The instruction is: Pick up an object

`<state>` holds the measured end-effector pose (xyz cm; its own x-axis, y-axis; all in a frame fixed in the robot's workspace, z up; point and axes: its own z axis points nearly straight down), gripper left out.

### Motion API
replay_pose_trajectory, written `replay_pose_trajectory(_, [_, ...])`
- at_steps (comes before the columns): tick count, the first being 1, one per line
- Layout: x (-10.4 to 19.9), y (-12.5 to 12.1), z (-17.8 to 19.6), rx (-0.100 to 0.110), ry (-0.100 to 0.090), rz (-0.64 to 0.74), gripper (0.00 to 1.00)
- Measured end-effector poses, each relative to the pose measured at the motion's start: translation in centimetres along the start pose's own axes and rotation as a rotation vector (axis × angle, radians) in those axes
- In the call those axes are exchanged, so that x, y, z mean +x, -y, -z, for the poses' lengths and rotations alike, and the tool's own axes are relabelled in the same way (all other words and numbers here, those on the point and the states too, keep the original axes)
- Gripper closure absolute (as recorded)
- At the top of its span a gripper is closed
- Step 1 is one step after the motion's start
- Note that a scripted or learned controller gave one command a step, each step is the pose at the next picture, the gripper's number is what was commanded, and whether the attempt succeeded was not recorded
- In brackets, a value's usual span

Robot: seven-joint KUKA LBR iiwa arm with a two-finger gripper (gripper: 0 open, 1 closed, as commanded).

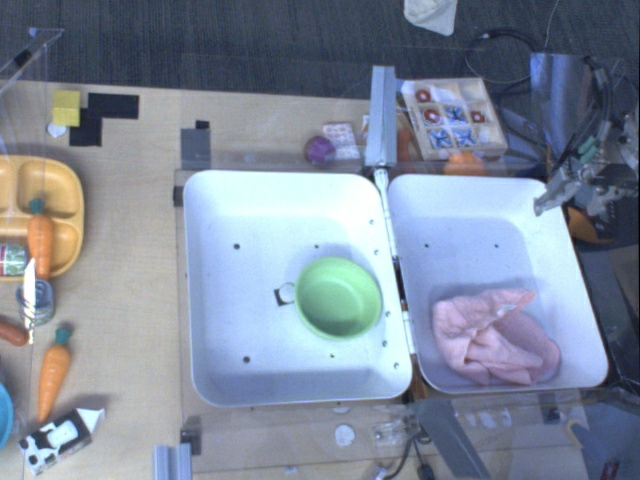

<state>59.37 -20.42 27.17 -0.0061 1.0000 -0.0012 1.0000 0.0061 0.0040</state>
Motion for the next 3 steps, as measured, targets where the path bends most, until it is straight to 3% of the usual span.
replay_pose_trajectory(1, [0.0,3.9,-13.9,0.001,0.000,-0.004,0.00])
replay_pose_trajectory(2, [-0.1,7.1,-18.0,-0.012,0.003,0.060,0.00])
replay_pose_trajectory(3, [6.9,10.1,-18.0,-0.016,0.001,0.066,0.00])
